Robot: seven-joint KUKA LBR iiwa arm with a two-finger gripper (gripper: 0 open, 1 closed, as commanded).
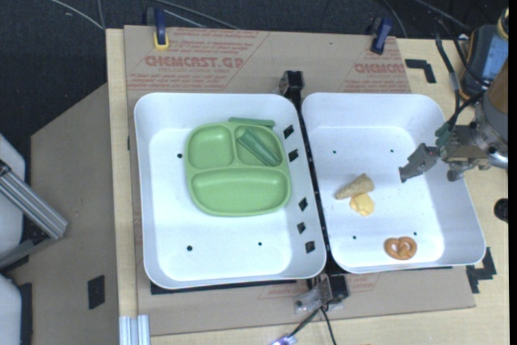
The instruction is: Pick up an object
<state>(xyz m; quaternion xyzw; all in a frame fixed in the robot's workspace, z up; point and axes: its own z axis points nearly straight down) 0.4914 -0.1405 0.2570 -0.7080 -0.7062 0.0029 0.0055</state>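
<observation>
In the right bin lie three small items: a tan wedge-shaped piece, a yellow lump touching it just below, and an orange-brown pretzel near the front edge. My gripper hangs over the right side of this bin, to the right of the tan piece and apart from it. Nothing shows in its grasp. The arm comes in from the right edge.
The left bin holds a green divided plate with a green item in its upper right compartment. Black clips run along the seam between the bins. Cables hang near the arm.
</observation>
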